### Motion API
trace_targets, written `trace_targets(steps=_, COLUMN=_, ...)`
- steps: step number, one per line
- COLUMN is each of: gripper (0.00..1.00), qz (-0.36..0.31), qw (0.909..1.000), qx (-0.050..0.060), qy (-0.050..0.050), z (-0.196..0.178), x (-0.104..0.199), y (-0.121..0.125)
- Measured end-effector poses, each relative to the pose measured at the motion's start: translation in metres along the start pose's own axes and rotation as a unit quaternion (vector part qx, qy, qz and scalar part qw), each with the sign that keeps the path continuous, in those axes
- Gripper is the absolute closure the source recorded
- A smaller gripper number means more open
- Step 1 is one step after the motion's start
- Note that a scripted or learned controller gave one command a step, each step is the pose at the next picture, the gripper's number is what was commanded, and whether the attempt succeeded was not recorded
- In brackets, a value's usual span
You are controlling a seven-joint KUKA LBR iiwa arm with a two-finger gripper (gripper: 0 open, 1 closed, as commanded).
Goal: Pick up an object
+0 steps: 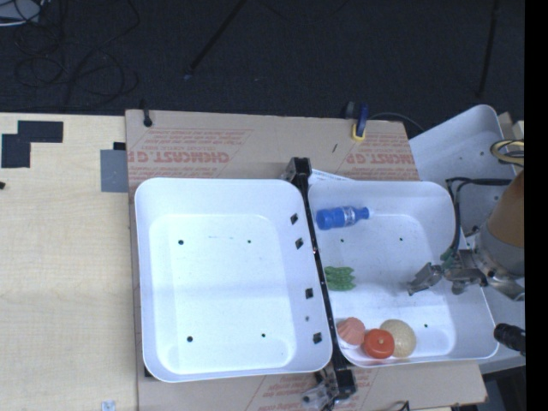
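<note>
Right bin (390,362): smooth blue bottle (341,217), bumpy green bit (339,277), round red, pink, tan pieces. Gripper (428,276) w/ fingers spread, gripping nothing. Cardboard print mirrored, unreadable.

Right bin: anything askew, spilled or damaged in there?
Nothing spilled or visibly damaged. The blue bottle lies on its side near the right bin's far wall, the green item sits by the divider, and three round items crowd the near corner, the red one in the middle. The gripper hovers at the bin's right side.
</note>
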State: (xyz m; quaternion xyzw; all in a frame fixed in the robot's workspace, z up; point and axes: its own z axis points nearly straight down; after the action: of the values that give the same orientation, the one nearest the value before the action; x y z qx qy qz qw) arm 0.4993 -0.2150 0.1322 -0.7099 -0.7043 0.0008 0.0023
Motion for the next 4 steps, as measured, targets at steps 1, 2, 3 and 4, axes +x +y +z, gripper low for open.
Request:
trace_targets(steps=1, gripper=0.0, qz=0.0, qw=1.0, qx=0.0, qy=0.0, z=0.0, x=0.0, y=0.0)
trace_targets(steps=2, gripper=0.0, qz=-0.005, qw=1.0, qx=-0.001, qy=-0.001, z=0.028, x=0.002, y=0.025)
trace_targets(steps=3, gripper=0.0, qz=-0.005, qw=1.0, qx=-0.002, qy=-0.001, z=0.045, x=0.002, y=0.047)
trace_targets(steps=4, gripper=0.0, qz=-0.004, qw=1.0, qx=-0.001, qy=-0.001, z=0.045, x=0.002, y=0.046)
